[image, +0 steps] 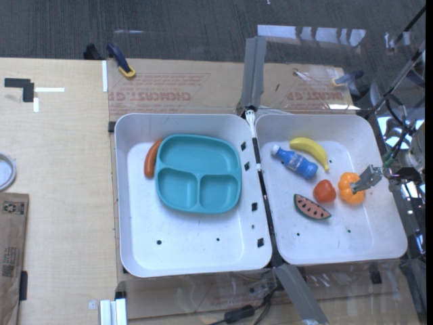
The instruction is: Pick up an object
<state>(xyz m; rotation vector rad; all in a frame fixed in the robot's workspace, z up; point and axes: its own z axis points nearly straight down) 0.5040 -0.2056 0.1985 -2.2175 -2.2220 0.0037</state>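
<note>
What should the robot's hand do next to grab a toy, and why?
Probably lower the tool a little onto the orange pepper, then close. The tool sits right at the pepper's right side in the right bin, nearer than the tomato, watermelon slice, bottle or banana. Nothing looks gripped yet.

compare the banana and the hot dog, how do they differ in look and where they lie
The banana is yellow and curved; the hot dog is orange-red and nearly straight. The banana lies in the open in the right bin, beside the blue bottle; the hot dog lies in the left bin, tucked against the teal tray, which seems to hide part of it. The banana runs slantwise; the hot dog runs closer to upright in the view. Both are small, elongated toy foods.
</note>
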